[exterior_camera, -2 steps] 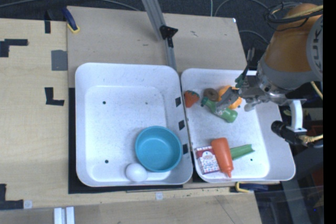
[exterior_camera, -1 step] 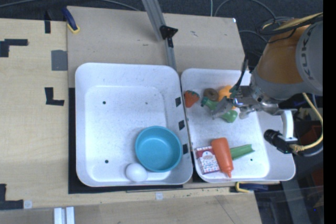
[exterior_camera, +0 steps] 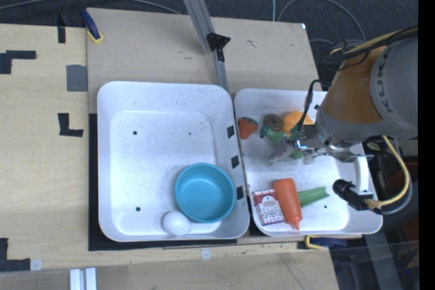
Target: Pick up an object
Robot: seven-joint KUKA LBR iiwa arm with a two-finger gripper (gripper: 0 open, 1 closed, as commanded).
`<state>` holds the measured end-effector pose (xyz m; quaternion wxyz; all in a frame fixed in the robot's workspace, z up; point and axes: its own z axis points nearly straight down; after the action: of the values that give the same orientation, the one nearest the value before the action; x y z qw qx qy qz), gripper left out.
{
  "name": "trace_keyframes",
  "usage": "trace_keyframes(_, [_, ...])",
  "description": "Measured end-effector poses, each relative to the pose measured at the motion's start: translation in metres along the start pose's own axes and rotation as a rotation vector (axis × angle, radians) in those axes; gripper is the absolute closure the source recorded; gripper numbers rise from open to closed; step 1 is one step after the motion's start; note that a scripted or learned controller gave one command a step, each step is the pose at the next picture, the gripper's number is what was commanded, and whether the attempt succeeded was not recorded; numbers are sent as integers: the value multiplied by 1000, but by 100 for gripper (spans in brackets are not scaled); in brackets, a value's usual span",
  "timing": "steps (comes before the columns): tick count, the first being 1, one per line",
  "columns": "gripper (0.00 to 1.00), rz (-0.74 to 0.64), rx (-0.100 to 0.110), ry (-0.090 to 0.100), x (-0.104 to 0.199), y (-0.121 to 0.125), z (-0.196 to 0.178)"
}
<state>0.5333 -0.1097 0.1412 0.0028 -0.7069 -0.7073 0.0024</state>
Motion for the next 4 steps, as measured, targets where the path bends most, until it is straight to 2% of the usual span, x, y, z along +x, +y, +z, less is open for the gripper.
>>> trace_keyframes(1, [100,-2,-3,0,1,1,-12])
trace_keyframes(2, [100,0,-11,-2,-10,3,-64])
trace_keyframes(3, [100,0,-7,0,-10,3,-80])
trace_keyframes(4, [100,-7,-7,1,44,15,-90])
